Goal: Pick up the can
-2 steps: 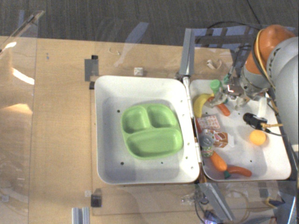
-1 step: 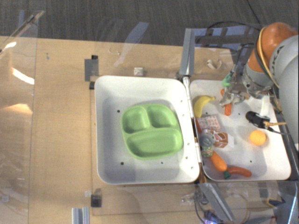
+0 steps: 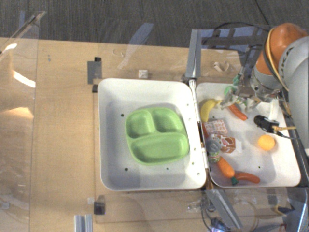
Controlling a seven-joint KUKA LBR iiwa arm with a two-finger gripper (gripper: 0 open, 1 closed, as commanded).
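Progress on the task is sitting at the early stage, by my judgement: the can (image 3: 213, 150) is not being lifted and nothing is touching it. It is sitting in the right bin (image 3: 285, 175), hard against that bin's left wall, in the lower middle of the frame. It is small and partly blurred, so its pose is not readable.

The gripper (image 3: 237, 99) is hovering over the upper part of the same bin, well apart from the can and just above a red chilli-like piece (image 3: 237, 112). Whether it is spread or closed cannot be told from this view. No item is showing in its grasp.

What is remaining, as I am judging it: travelling down-frame to the can, descending, closing on it and raising it clear.

Containers, 2 in number, are standing side by side on the tabletop (image 3: 58, 129):

- The left bin (image 3: 104, 129) is carrying 1 green plate (image 3: 157, 135) with 3 compartments, all bare.
- The right bin is carrying the can, a banana (image 3: 207, 108) at upper left, a red-and-white box (image 3: 216, 128) just above the can, a small carton (image 3: 228, 144) touching or just beside the can, a carrot (image 3: 225, 168) below it, a second red chilli (image 3: 247, 178) near the lower edge, and an orange ball (image 3: 266, 142) toward the right.

Crowding around the can is looking like the main hazard for a clean grasp.
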